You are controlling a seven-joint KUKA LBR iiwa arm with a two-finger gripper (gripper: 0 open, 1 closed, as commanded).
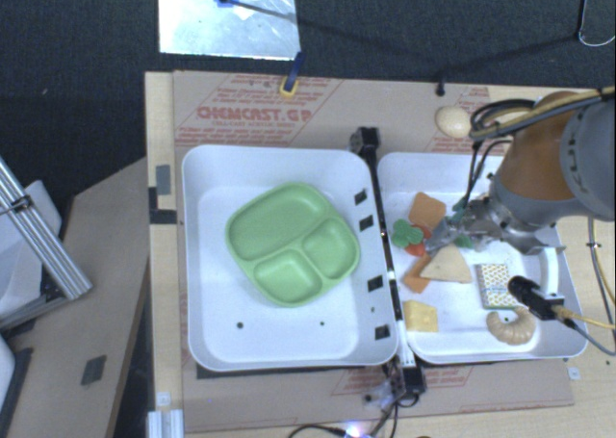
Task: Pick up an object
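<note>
Shrimp (510,326) lay lower right of frame, in right bin (558,349). Gripper (458,232) sat low over pale wedge (449,267), centre right; finger spread: cannot tell. Wedge probably light, stiff, smooth; best pinched across slanted sides. Green plate (293,244) occupied left bin (207,263).

Both bins are white: the left bin (207,263) carries a pale green divided plate (292,244), the right bin (558,325) a jumble of orange pieces (427,210), a green lump (405,232), a bit of red (415,249), a cream wedge (447,268), a yellow block (420,316), a tan curl (511,326) and a checked blue-and-white card (494,285). The arm (553,171) is grey with an orange band.
</note>
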